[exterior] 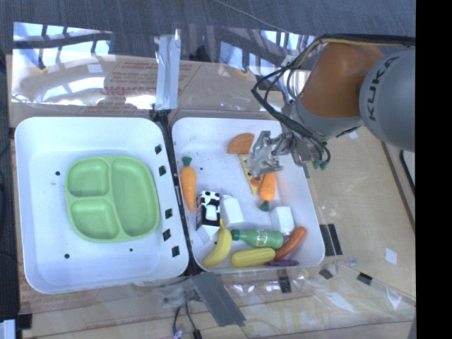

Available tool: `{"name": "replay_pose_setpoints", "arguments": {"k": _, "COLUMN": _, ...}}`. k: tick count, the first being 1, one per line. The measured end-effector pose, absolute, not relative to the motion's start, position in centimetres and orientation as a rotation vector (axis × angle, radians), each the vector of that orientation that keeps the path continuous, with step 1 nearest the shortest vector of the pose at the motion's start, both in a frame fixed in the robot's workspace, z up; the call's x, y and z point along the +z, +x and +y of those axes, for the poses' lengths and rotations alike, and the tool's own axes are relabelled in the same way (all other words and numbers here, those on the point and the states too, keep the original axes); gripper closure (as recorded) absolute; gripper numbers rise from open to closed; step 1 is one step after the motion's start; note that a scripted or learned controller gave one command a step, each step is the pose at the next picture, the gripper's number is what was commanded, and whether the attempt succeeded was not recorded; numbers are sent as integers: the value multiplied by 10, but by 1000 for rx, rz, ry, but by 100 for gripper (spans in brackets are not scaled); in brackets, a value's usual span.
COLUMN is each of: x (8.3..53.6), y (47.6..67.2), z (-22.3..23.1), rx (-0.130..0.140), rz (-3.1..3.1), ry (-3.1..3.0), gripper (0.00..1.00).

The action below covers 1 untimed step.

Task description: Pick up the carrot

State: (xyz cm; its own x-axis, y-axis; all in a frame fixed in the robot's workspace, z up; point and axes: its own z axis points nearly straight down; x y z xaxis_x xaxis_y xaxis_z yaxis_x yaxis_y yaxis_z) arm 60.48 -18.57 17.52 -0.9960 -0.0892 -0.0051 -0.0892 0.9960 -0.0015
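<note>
Where the two white bins meet at the middle of the worktop (367, 224), a carrot (188, 188) in the right bin (314, 210), lying flat along its 9 o'clock wall, leafy end toward 12 o'clock, just beside the rim. Open white floor at 3 o'clock of it, up to a pizza slice (250, 174). At 5 o'clock of it, close by, a black-and-white box (207, 206) and a white box (232, 209). Over the bin's 12-to-3 o'clock quarter, the claw (264, 158), reached in from 3 o'clock on the grey arm (385, 90); impossible to tell whether open or closed. Just at 6 o'clock of the claw, a second carrot (268, 186), green end toward 6 o'clock; unclear whether touching. Crowded along the 6 o'clock wall: banana (220, 246), green bottle (258, 238), a yellow piece (252, 258), an orange-red piece (294, 241). In the left bin (35, 154), a green divided plate (113, 198), with bare floor on every side out to the walls.
</note>
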Motion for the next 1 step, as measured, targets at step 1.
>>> {"name": "replay_pose_setpoints", "arguments": {"k": 1, "x": 174, "y": 604, "z": -186, "rx": -1, "rz": 3136, "ry": -141, "gripper": 0}}
